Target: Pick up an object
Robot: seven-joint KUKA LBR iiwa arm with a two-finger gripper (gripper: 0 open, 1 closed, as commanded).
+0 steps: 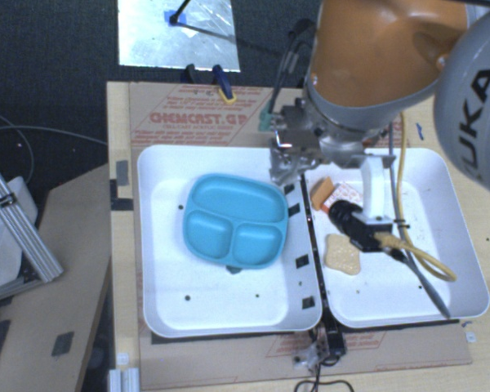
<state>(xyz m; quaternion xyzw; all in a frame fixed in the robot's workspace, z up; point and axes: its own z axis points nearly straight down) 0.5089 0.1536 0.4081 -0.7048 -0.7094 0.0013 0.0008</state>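
Blue divided plate [235, 232] lies flat, long axis running left-right.

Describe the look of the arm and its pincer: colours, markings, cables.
The arm is a bulky rounded grey shell with dark letters "UKA" visible on its side, and a broad glossy orange band above the wrist. Below that sits a silver metal flange. A yellowish cable runs down alongside. The pincer is a small metallic assembly with dark parts; finer detail is too small to tell.
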